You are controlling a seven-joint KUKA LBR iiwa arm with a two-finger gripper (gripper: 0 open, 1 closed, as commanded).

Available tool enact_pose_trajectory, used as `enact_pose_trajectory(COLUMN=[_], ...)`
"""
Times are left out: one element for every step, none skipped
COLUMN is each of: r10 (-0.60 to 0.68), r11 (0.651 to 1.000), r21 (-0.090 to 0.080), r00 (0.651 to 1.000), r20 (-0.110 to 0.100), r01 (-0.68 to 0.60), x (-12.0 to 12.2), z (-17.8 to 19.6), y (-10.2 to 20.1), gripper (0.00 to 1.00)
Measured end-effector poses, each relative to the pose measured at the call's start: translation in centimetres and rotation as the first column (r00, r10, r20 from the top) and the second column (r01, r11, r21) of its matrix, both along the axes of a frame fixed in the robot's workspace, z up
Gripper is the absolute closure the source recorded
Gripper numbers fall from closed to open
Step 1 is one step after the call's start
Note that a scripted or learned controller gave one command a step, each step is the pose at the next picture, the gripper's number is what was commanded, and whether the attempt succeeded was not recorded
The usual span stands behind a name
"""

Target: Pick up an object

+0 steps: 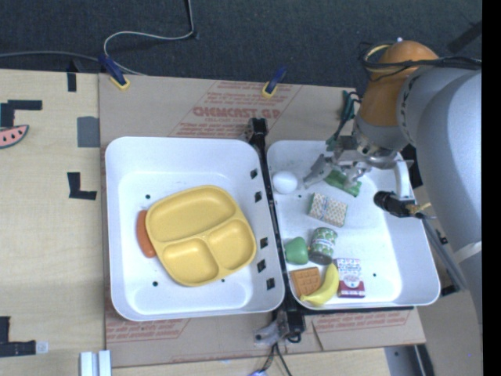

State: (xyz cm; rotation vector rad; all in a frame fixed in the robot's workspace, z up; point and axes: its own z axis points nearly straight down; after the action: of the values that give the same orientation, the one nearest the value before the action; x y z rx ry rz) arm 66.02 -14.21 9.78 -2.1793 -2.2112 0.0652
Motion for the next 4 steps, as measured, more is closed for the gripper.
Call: enact_pose_trajectory(r10=[0.001, 0.001, 0.002, 0.002], r11=[1.000, 1.000, 1.000, 1.000], r21=[-0.002, -0.003, -0.003, -0.004], r00=[1.000, 1.000, 1.000, 1.000], r20=[0.001, 0.001, 0.000, 0.000], r01=[-0.001, -0.001, -0.002, -0.002], x=[0.04, 0.02, 0.01, 0.01], z=[1.01, 0.99, 1.93, 1.93], y=[-0.04, -0.07, -0.04, -0.05], gripper=[1.00, 0.00, 1.00, 0.00])
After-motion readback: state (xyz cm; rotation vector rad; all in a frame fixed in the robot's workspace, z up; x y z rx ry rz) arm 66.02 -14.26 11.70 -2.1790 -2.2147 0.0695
